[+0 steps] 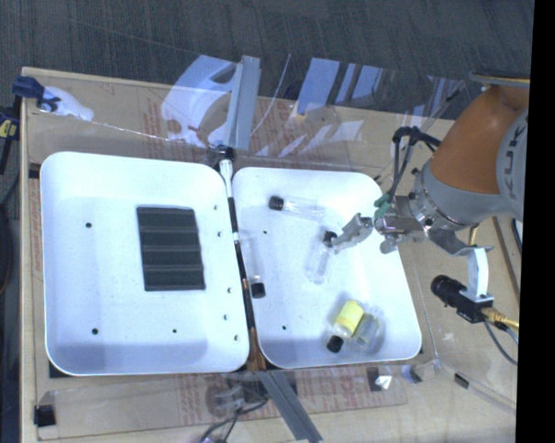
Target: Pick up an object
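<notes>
Objects for picking lie scattered in the right bin (396, 336): a clear vial with a dark cap (292, 205) near its far wall, a clear tube (317, 264) lying near the middle, a yellow-labelled clear bottle with a black cap (350, 324) toward the near right corner, and a small dark piece (257, 289) by the left wall. The claw (336, 241) hangs over the middle of this bin, just beyond the clear tube, reaching in from the right on the grey arm with its orange band (474, 142). How far its fingers are parted I cannot tell, nor whether anything sits between them; its dark tip looks close to the upper end of the tube. The left bin (65, 253) holds a flat dark ribbed block (171, 248) near its centre. Both bins rest side by side on the surface (108, 108).
</notes>
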Available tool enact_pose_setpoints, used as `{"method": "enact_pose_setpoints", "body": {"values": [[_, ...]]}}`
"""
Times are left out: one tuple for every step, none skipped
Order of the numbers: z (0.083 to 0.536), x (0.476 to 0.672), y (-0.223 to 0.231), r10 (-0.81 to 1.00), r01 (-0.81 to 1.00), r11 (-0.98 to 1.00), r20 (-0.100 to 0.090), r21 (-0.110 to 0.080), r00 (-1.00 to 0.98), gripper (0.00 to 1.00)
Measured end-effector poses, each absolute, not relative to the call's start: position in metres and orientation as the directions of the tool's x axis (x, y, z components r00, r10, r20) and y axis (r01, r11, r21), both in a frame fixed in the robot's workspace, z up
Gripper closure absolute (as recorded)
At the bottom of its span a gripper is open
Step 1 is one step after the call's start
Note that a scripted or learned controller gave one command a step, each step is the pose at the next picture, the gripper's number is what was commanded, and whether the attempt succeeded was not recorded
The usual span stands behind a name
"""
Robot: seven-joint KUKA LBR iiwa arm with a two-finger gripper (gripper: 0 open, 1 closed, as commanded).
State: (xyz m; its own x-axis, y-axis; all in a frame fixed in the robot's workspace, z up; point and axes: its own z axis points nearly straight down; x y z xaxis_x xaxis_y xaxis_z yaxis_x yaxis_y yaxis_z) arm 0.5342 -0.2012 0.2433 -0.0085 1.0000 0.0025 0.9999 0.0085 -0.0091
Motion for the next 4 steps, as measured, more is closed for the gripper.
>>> {"method": "enact_pose_setpoints", "body": {"values": [[0.117,0.547,-0.210,0.994,0.994,0.110,0.003,-0.009,-0.110,0.00],[0.089,0.495,-0.210,0.973,0.973,0.231,0.004,-0.005,-0.231,0.00],[0.097,0.495,-0.210,0.971,0.971,0.237,0.006,-0.009,-0.237,1.00],[0.090,0.511,-0.209,0.909,0.909,0.417,-0.001,0.000,-0.417,1.00]]}}
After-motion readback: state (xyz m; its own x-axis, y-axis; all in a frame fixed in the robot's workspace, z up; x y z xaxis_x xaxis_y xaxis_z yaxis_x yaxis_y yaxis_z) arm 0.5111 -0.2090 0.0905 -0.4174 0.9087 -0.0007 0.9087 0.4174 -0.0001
